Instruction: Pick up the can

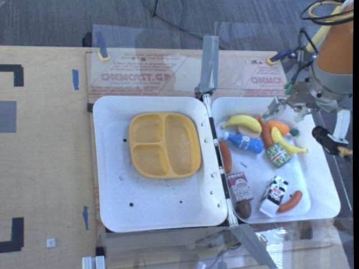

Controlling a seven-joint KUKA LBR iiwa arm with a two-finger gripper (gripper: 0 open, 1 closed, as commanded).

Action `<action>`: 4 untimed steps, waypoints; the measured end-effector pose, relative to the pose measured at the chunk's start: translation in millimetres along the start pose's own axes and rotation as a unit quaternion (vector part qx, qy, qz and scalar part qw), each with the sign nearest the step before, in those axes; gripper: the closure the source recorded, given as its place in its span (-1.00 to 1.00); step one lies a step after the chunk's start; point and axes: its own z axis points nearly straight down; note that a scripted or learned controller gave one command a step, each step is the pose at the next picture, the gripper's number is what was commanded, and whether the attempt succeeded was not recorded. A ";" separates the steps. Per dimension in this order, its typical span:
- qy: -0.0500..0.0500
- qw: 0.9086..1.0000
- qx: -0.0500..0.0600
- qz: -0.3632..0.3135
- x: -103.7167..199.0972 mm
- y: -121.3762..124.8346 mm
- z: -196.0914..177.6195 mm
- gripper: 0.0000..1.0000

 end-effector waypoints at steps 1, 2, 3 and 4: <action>0.000 0.998 0.000 0.058 -57.4 -48.0 100.8 -1.00; 0.000 0.998 -0.002 0.061 -59.9 -47.7 90.1 1.00; 0.000 0.998 -0.001 0.060 -59.4 -47.5 90.2 -1.00; 0.000 0.998 -0.001 0.060 -59.3 -47.5 90.2 -1.00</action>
